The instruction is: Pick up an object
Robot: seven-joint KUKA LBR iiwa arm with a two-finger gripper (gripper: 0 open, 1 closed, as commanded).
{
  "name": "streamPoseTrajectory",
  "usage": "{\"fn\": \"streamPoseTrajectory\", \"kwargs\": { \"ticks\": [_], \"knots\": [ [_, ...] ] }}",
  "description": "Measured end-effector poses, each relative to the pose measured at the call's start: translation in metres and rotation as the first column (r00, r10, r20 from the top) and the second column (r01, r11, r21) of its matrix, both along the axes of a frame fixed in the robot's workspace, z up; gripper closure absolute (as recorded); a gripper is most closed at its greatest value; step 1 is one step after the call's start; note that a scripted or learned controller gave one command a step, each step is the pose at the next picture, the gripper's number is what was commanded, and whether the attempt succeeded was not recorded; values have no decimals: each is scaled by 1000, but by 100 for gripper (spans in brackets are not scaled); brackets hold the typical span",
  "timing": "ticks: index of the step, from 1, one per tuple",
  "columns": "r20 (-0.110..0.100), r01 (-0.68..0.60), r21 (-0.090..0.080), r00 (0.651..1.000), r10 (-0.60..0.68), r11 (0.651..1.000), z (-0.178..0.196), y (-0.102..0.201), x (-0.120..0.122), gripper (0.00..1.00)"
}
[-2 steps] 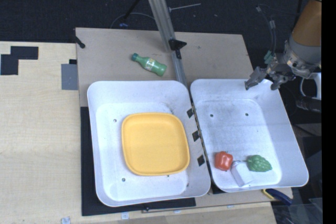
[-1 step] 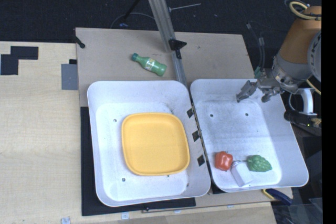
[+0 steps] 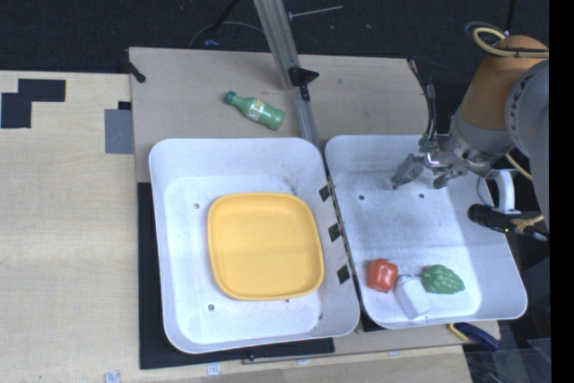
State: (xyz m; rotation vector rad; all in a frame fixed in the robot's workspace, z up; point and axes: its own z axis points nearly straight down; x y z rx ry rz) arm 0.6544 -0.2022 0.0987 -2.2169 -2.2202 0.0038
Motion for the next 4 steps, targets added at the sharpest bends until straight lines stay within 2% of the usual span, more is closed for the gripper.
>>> {"fn": "streamPoseTrajectory", "kwargs": {
  "ticks": [1,2,3,4],
  "knots": [
    [4,-1,-2,1000,1,1000,13,0,1,100],
    [8,1,-2,1000,-1,1000,60,3,10,100],
    [8,2,-2,1000,-2,1000,105,4,5,100],
    [9,0,-3,1000,0,1000,166,-1,6,100]
  ]
}}
